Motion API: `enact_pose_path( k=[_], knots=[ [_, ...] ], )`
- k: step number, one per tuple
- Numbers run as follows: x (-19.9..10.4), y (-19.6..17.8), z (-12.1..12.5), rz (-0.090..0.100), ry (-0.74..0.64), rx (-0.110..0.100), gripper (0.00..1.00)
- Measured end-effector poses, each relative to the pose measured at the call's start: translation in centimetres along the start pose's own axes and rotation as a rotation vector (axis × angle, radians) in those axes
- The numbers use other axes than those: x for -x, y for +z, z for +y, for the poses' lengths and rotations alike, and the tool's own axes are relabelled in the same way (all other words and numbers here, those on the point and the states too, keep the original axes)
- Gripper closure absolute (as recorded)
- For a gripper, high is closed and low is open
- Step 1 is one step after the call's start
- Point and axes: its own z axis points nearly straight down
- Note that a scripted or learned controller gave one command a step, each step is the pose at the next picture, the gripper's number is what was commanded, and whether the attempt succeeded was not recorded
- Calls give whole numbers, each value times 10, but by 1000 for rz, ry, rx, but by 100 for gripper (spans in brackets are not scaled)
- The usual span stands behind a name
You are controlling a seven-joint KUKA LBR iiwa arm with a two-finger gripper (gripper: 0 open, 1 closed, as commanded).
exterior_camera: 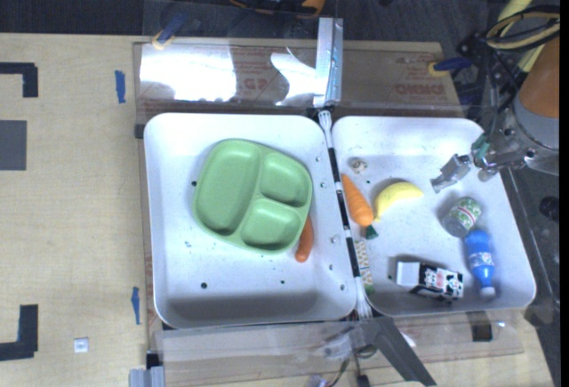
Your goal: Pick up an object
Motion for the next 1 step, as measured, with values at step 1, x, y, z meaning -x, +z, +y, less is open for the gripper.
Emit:
enact_pose_path(
  k=[1],
  knots=[
    [26,91,-34,3,54,1,0]
  ],
)
